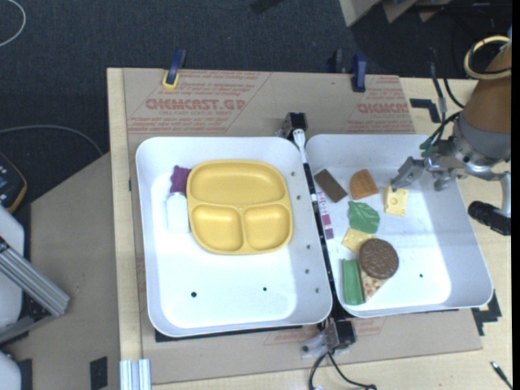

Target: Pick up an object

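The flat brown cardboard sheet (268, 104) under the two bins carries red printed text. On its far left part one can read "CHEMCAST G.P" in big letters, with a line of smaller red print above it that is too small to read. On the far right part the same word "CHEMCAST" appears again, partly cut.

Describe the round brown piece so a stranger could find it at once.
Look in the right bin, among the small items near its left wall. The brown disc lies toward the front, beside the green stick. It is the one round, dark brown piece there.
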Available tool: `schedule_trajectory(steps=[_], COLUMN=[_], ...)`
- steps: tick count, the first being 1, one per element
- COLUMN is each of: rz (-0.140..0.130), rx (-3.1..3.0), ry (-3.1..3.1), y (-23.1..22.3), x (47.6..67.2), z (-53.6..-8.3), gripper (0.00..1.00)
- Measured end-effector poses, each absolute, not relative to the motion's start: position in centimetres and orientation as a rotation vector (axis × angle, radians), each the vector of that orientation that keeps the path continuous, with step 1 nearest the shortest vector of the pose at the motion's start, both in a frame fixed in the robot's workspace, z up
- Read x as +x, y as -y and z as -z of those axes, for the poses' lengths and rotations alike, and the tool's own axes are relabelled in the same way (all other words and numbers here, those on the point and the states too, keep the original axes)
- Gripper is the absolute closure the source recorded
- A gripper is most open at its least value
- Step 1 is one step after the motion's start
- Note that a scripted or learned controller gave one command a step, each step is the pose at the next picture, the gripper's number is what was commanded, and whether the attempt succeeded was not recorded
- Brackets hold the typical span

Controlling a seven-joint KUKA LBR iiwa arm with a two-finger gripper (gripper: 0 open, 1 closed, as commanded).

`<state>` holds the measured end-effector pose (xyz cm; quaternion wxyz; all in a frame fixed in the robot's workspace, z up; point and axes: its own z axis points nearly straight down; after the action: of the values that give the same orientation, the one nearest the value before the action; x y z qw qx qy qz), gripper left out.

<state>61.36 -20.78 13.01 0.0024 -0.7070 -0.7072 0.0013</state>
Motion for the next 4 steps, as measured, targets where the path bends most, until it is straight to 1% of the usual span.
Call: schedule_trajectory(steps=[1, 2, 3, 4], rz=[-0.005, 0.001, 0.005, 0.003], rx=[-2.216, -2.221, -2.228, -2.226], ry=[2.218, 2.223, 2.228, 2.225], y=[20.7, 20.7, 21.5, 22.0], x=[61.3, 61.5, 61.9, 61.1], z=[-8.2, -9.6, -15.8, -21.0], gripper=[0.0, 1.0, 1.0, 1.0])
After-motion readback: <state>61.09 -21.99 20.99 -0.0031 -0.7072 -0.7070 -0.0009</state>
